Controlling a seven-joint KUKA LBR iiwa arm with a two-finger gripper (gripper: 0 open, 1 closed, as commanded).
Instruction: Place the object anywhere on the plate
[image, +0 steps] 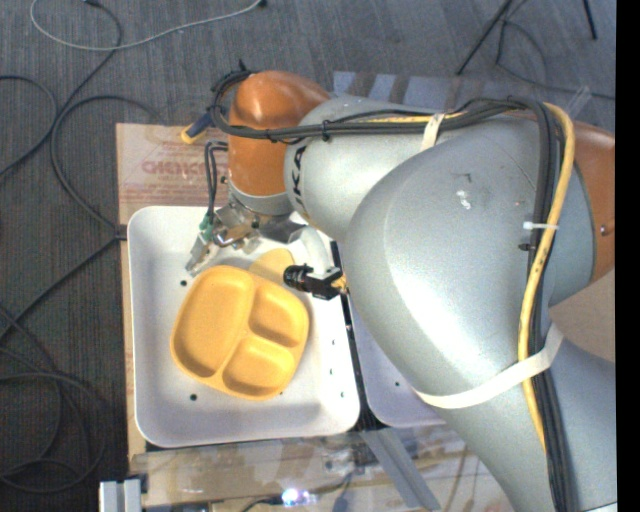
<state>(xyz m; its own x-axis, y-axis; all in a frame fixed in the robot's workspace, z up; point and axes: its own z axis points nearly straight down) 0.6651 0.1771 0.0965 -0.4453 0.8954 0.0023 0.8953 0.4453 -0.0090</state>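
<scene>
The arm (450, 200) covers the right bin (385, 400) and hangs over the left bin (150, 400). The yellow plate (242, 330) fills the left bin's middle, leaving bare margins left and below. The gripper (205, 250) sits at the plate's upper-left edge; its finger state and the object cannot be made out. Dark carpet (60, 100) with cables (60, 160) surrounds the bench.
</scene>
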